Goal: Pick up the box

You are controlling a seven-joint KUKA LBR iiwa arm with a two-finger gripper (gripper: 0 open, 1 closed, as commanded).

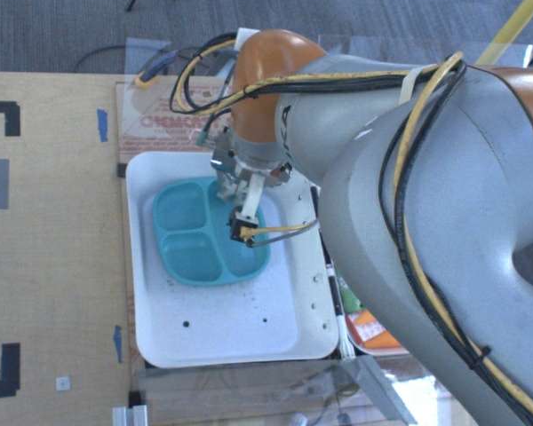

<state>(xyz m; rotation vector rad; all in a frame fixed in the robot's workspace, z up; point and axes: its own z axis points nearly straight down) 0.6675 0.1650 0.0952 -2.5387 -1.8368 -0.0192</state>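
My gripper (225,187) hangs low over the left white bin (213,327), at the upper right corner of a blue divided plate (195,233) that lies in that bin. The wrist and the orange band above it hide the gripper's tip. An orange and white printed thing (370,328), possibly the box, peeks out from under the arm in the right bin; most of it is hidden. Nothing can be seen held by the gripper.
The grey arm (426,202) covers nearly all of the right bin. A small green thing (352,303) lies next to the orange and white one. A cardboard sheet (160,118) lies behind the left bin. The wooden bench (44,238) stretches to the left.
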